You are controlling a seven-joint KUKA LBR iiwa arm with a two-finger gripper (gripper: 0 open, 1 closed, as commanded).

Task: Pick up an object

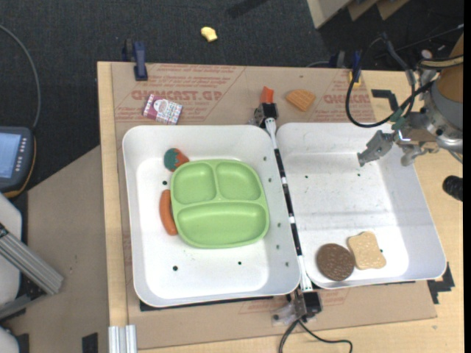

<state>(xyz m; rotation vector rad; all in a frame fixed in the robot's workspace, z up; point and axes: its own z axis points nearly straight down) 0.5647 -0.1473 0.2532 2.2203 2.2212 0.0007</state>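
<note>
Your targets, lower right: round brown cookie [335,261], tan toast slice [366,250], touching. Gripper [388,151] upper right, fingers spread, holding nothing.

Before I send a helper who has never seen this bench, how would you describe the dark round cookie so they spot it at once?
Look at the right bin, at its near left corner. Two flat pieces lie there touching: the round cookie is the dark brown disc on the left, while its neighbour is pale tan and squarish.

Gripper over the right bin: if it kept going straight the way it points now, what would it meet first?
Likely the bare floor of the right bin below and left of the gripper. Depth is unclear.
</note>
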